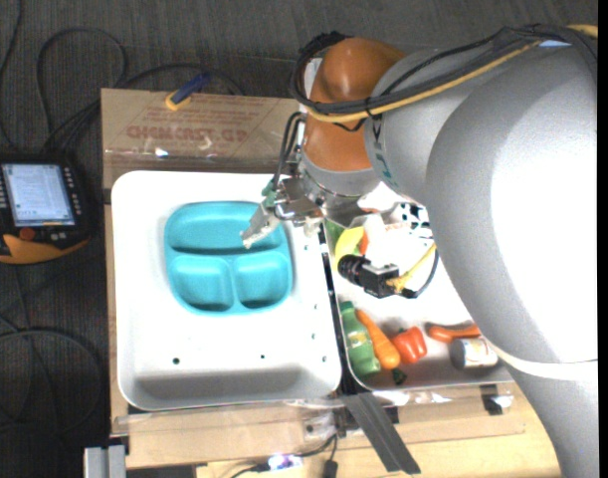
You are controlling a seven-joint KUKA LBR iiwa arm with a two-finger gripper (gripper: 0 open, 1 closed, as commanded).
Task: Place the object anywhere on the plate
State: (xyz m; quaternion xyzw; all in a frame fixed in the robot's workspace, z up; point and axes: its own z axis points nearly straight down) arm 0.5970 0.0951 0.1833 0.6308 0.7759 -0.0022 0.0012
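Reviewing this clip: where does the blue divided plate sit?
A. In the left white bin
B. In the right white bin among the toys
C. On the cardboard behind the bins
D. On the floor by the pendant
A: the blue divided plate lies inside the left white bin, with the gripper over its upper right part, while the toy items crowd the right bin.

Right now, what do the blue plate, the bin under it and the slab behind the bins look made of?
The blue plate: probably moulded plastic, glossy, with soft highlights on the ridges between its three compartments. The left bin: likely plastic too, smooth white, with rounded corners and a faint sheen. The slab: looks like brown cardboard, matt, with red printed lettering.
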